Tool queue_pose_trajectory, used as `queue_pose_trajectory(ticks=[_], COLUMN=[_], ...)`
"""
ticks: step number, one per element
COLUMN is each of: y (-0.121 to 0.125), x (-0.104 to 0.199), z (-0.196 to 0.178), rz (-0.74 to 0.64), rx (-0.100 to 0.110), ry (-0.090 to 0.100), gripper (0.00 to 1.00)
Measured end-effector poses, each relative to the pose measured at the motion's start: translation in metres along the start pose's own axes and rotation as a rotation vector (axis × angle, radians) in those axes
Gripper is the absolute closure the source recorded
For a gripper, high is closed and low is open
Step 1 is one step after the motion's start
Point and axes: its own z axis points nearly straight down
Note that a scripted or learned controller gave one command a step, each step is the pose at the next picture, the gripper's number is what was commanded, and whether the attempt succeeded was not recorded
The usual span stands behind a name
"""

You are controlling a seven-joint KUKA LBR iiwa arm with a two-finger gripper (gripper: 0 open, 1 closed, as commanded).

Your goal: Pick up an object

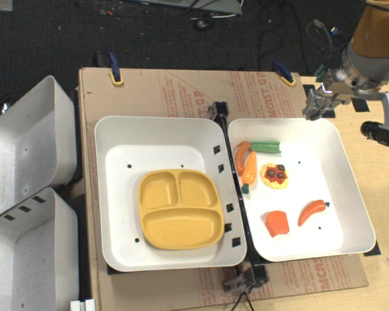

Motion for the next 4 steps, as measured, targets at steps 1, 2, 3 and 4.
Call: queue_pose_trajectory(ticks=[1,2,3,4], y=[-0.004,-0.026,-0.047,-0.058], x=[0.054,0.103,0.163,0.211], z=[0.002,0.016,0.023,0.034], rz=[-0.004,-0.004,-0.005,-0.004], rx=[0.007,0.010,0.010,0.010], ry=[0.004,0.004,0.004,0.003], gripper=[1.00,1.00,1.00,1.00])
